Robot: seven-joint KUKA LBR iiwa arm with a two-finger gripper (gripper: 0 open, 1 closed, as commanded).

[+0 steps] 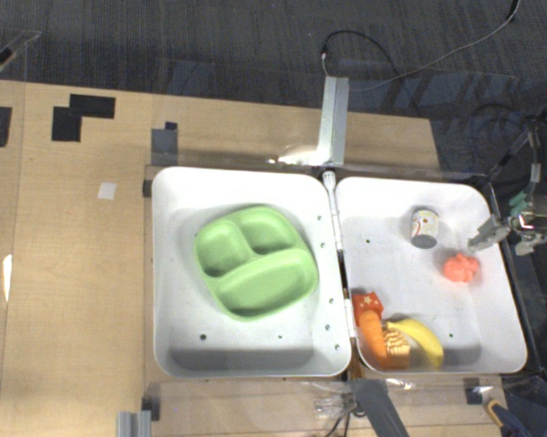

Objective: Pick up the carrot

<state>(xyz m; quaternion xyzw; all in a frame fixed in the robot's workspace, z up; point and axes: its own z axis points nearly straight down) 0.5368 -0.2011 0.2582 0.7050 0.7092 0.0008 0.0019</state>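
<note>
Lying low in the right bin [493, 351], carrot [374, 337] touching banana [422, 339]; claw [484, 235] at right rim, spread impossible to tell.

A pale wooden bench [65, 278] bears two white bins [162, 344]. Beyond the bench lies dark carpeted floor [173, 30], crossed by a black cable [422, 61]. Black tape patches [80, 115] mark the bench's far-left part.

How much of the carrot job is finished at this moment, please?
Nothing looks done yet. The orange carrot lies in the right white bin, at its near left corner, beside a yellow banana. The gripper sits at the bin's far right rim, apart from the carrot. Left: reaching over, gripping and lifting it.
</note>
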